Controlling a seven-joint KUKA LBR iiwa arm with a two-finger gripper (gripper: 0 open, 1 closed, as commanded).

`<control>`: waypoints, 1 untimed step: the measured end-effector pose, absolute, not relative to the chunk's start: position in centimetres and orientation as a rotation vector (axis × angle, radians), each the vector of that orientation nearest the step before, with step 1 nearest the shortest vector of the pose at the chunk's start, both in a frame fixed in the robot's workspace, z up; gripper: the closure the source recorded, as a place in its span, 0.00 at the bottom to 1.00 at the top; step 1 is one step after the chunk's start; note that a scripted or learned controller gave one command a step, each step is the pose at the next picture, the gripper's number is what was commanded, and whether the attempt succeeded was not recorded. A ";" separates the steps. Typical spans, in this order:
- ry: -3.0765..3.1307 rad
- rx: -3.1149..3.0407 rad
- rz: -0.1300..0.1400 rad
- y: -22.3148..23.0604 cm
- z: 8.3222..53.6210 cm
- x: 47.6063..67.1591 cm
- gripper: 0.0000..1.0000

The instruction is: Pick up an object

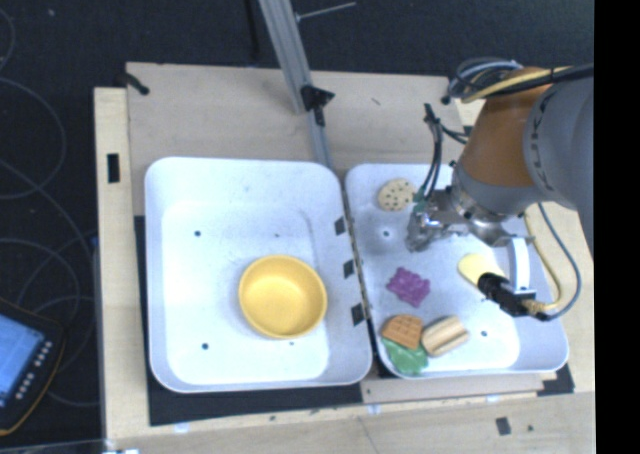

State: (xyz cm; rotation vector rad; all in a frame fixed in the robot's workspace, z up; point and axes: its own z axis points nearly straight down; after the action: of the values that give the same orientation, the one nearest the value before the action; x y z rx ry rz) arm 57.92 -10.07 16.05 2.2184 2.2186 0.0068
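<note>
Two white bins sit side by side. The left bin (180,192) carries one yellow bowl (283,295) near its front edge. The right bin (540,347) carries one cookie (396,194) at its back left corner, one purple piece (408,285) mid-floor, and one waffle (402,330), one green piece (405,359) and one bread roll (445,335) along its front edge, plus one pale yellow piece (474,267) toward the right. The gripper (420,234) hangs over the right bin between cookie and purple piece; whether its fingers are spread or pressed together cannot be told.
</note>
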 end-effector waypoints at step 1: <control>2.221 2.214 0.007 -10.2 20.6 58.1 1.00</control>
State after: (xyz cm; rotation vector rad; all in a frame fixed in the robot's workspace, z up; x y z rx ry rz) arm 58.12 -10.17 20.56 2.2143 2.2212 0.0072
